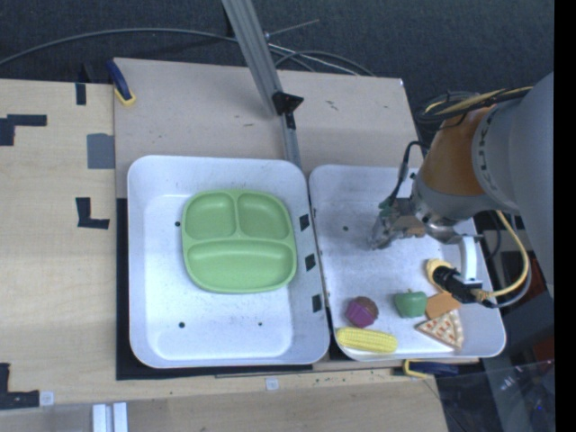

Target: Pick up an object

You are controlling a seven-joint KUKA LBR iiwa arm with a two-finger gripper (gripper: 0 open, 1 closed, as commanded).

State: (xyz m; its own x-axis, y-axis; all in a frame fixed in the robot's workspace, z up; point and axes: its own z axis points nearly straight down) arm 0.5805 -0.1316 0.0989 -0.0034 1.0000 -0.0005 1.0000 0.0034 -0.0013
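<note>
Tan wooden surface (pixel 54 268) on dark floor: 2 white bins (pixel 153 331), 1 green divided plate (pixel 238 241), 5 toy foods (pixel 366 339); claw (pixel 385 235) state indiscernible.

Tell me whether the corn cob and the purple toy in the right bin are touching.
Apart. The camera view shows a thin strip of white bin floor between the purple toy and the corn cob lying just below it.

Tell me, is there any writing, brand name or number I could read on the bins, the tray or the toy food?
None can be read. The green divided tray, both white bins, the toy corn and the toy pizza slice bear no visible lettering.
</note>
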